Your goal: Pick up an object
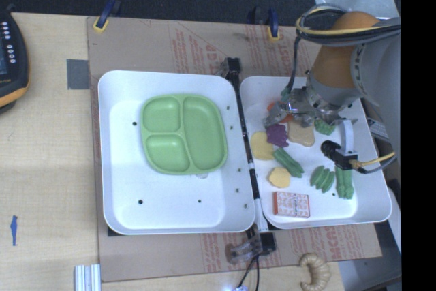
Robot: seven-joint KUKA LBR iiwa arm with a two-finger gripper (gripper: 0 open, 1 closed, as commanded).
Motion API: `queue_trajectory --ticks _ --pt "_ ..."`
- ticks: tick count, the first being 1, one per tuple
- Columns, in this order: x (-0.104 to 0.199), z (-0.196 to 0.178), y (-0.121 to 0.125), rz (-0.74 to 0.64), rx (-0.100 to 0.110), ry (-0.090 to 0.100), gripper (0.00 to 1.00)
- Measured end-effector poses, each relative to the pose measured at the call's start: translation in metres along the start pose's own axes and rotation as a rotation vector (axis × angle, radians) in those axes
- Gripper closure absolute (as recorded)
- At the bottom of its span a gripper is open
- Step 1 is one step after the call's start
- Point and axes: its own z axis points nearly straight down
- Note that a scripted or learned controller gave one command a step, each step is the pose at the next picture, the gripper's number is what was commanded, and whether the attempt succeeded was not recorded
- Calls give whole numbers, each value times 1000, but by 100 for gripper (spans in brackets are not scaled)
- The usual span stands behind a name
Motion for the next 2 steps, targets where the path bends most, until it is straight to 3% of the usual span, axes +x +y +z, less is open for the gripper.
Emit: queue_trajectory --ticks 1,2 --pt "16 -6 33 -1 -4 2 0" --pt "4 -6 -21 1 -1 1 0"
